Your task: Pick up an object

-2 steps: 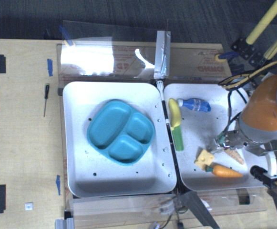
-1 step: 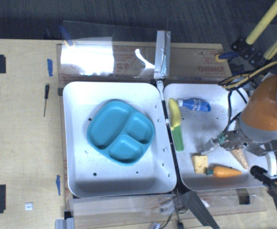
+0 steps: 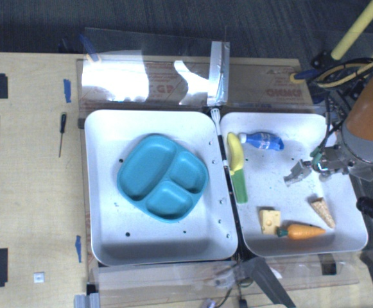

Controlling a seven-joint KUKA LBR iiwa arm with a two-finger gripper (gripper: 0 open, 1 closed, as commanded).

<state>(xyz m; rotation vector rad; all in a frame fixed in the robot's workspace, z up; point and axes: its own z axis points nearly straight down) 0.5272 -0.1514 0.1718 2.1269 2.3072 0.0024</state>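
The claw hangs over the right bin, its fingers slightly parted and holding nothing. A cone lies nearest, at its five o'clock; a carrot and cheese sit near six, a bottle at ten, and a corn cob at nine. The left bin holds a blue tray.
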